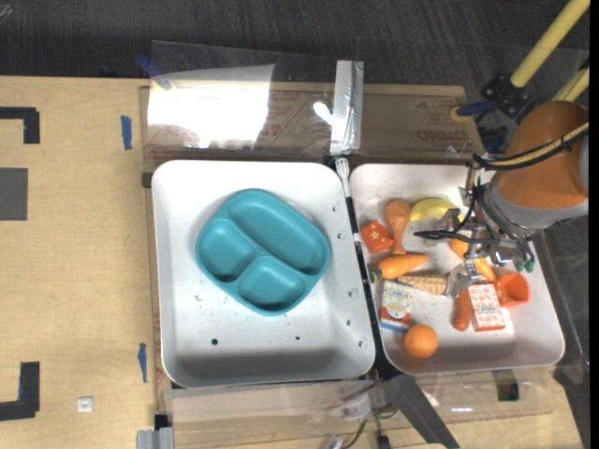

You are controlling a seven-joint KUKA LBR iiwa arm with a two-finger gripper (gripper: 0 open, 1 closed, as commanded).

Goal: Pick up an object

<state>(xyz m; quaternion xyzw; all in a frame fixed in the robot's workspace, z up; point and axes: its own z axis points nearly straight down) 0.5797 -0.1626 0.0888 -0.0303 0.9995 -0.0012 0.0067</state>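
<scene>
The right bin holds several toy foods. Among them are an orange ball, a carrot, a yellow piece, a small red piece, a red and white carton and a red round piece. My gripper hangs low over the upper right of this pile, below the orange wrist band. It covers some orange pieces beneath it. I see nothing clearly lifted off the pile.
A teal divided plate lies in the left bin. A clear plastic sheet and a metal bracket stand behind the bins. A yellow pole slants at the top right.
</scene>
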